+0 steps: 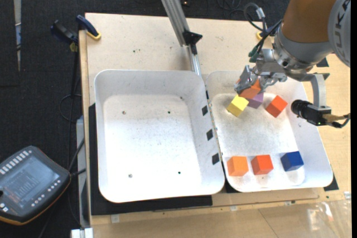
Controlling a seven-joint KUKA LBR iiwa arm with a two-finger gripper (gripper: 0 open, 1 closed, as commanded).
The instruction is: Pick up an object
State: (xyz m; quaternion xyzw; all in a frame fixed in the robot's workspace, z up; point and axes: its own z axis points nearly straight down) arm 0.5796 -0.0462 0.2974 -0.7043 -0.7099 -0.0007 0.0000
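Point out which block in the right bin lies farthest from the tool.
The blue block, at the right end of the near row, beside the red-orange block and orange block. The tool hangs over the far cluster.

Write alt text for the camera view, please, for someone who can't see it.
A robot arm's gripper reaches down over an orange block among yellow, purple and red blocks in the right bin. Three more blocks line that bin's front edge, beside the left bin.

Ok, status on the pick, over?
Gripper low over right bin's far end, on an orange block; grasp unconfirmed. Purple block and yellow block crowd right against it. Red block sits apart.
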